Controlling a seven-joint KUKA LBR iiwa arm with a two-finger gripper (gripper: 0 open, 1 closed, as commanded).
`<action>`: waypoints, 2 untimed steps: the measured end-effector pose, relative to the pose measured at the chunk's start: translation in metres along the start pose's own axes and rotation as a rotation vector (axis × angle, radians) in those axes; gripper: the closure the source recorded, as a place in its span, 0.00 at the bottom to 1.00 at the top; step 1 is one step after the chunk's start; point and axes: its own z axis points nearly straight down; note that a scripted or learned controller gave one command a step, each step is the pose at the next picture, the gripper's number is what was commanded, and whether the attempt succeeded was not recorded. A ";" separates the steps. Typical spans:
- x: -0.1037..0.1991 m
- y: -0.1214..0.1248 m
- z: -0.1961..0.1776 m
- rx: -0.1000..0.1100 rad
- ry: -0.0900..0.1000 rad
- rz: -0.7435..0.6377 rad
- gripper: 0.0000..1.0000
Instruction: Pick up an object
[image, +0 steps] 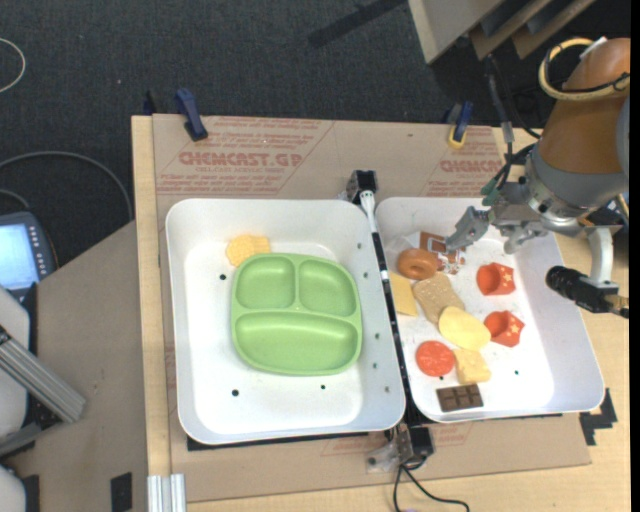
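Over the right bin's (560, 385) far side your gripper (478, 225) hangs at the end of the grey arm (570, 175), its two fingers apart and pointing down and to the left, with nothing between them; you are, as I judge it, at the approach step, the pick not yet made. Just below the fingertips lies a small red-brown and white piece (434, 243), and beside that a brown doughnut-like piece (418, 264); either looks the likeliest target, so your next move calls for a short descent with the fingers straddling one piece alone, then a closing and a lift. Further out you have a tan slice (434, 294), a pale yellow slab (402, 295), a yellow potato-like lump (462, 327), two red pieces (496, 279) (504, 327), a red tomato slice (435, 358), and a dark chocolate bar (460, 398); these lie crowded, several touching, so a wide grasp may catch a neighbour or nudge the heap. Close to your targets stands the bin wall at the dark divider (378, 255), which leaves little room on that side. Well apart, the left bin (190, 300) bears a green divided plate (296, 313) and a small yellow piece (247, 247) by its far edge.
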 end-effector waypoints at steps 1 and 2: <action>-0.058 -0.029 0.129 0.011 0.001 0.007 0.00; -0.112 -0.006 0.131 0.001 0.010 0.000 0.00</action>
